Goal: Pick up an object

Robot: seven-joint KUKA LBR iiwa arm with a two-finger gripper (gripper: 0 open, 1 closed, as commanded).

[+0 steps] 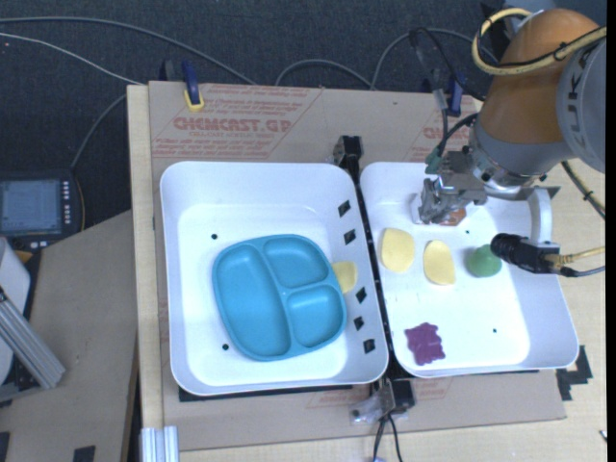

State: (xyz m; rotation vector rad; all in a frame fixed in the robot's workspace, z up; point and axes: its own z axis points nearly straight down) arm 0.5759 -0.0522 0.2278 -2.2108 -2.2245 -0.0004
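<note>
My gripper (441,207) hangs over the far part of the right bin (539,349), just beyond two pale yellow pieces (397,248) (439,262) lying side by side on the bin floor. A round green object (483,262) rests to the right of them, partly behind a black part of the arm. Near the front of the same bin lies a small purple object (424,343). Another yellow piece (345,275) sits in the left bin against the blue tray.
A blue three-compartment tray (279,295) takes up the middle of the left bin (183,258). A black divider with clips (358,258) runs between the bins. Cables trail across the back of the bench.
</note>
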